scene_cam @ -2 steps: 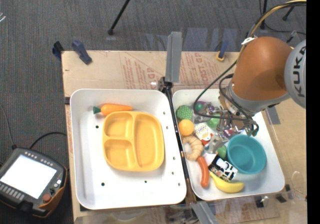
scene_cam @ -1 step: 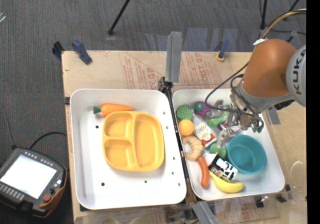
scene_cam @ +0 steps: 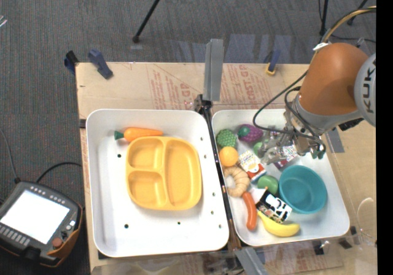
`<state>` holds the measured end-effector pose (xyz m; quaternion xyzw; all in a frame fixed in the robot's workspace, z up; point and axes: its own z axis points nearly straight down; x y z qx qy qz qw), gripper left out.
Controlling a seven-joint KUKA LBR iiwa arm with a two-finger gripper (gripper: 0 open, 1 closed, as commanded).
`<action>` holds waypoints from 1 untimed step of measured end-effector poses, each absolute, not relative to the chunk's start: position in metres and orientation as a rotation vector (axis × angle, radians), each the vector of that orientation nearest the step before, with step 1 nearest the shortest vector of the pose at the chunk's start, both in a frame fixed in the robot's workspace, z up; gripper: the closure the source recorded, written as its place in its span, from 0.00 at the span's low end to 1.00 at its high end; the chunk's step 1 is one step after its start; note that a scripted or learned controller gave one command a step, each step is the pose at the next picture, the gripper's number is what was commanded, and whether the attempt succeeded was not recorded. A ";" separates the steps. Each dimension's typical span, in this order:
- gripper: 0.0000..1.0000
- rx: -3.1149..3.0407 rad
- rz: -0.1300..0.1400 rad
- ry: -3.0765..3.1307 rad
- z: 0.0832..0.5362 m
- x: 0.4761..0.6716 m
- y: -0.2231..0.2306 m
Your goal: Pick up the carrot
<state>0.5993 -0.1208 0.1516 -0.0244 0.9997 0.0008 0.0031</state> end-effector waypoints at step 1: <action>1.00 0.088 0.002 3.141 0.163 0.504 -0.098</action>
